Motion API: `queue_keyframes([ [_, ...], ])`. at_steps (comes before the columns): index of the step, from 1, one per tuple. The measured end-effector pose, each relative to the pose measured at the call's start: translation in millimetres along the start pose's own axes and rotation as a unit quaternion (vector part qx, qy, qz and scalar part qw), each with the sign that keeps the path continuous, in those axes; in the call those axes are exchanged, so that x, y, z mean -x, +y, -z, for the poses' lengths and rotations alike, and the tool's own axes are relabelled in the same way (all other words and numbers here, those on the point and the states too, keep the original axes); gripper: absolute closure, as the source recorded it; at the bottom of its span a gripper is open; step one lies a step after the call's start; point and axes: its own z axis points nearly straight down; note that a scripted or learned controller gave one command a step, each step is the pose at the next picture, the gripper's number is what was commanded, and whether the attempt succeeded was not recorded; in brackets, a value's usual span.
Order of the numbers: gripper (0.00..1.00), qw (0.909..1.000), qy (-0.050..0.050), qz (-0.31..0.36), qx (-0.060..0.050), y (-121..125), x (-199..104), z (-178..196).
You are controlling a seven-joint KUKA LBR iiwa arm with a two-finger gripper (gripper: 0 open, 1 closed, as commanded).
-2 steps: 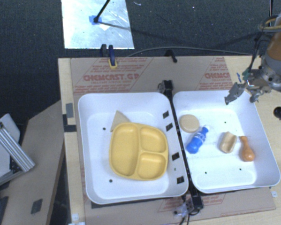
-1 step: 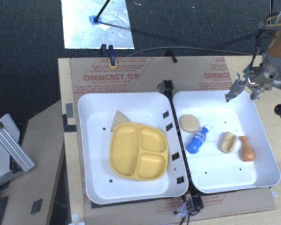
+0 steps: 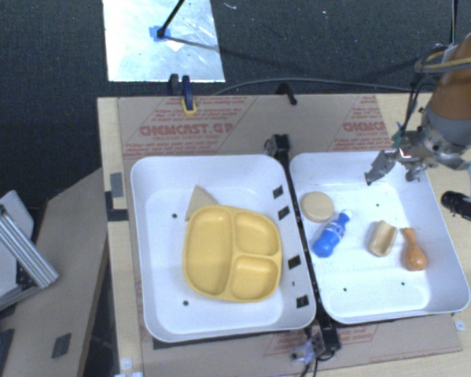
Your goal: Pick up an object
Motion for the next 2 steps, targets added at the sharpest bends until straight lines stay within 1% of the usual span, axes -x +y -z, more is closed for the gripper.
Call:
queue_keyframes([
  [1, 0.0, 1.0, 0.0, 0.002, 0.001, 8, -3, -45],
  [2, 0.0, 1.0, 0.0, 0.002, 0.001, 8, -4, -96],
])
